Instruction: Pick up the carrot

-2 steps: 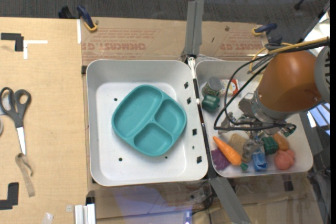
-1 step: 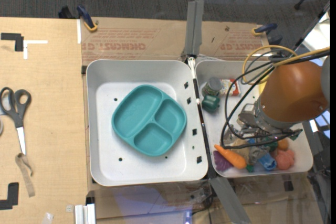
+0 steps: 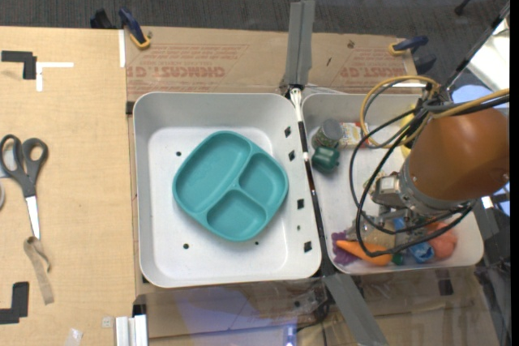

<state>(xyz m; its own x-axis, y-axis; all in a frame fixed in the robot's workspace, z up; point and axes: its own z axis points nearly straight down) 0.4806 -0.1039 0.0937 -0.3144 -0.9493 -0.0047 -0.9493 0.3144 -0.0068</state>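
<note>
Two white bins sit side by side on the surface. In the right bin (image 3: 462, 254), the carrot (image 3: 361, 252) lies along the near edge, by the near-left corner, touching a purple item (image 3: 345, 254). Just above it hangs the pincer (image 3: 388, 216), wrapped in cables; whether it is spread or pressed together cannot be told. A teal divided plate (image 3: 231, 185) lies mid-left bin (image 3: 154, 215).

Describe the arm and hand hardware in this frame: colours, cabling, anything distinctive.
The arm shows a large, rounded orange band over a grey wrist section. Loose cables loop around it: a yellow one arcing above and black ones draping down the wrist side. The hand is a compact grey metal assembly with exposed parts, partly hidden behind those cables; finer detail is too cluttered to make out.
</note>
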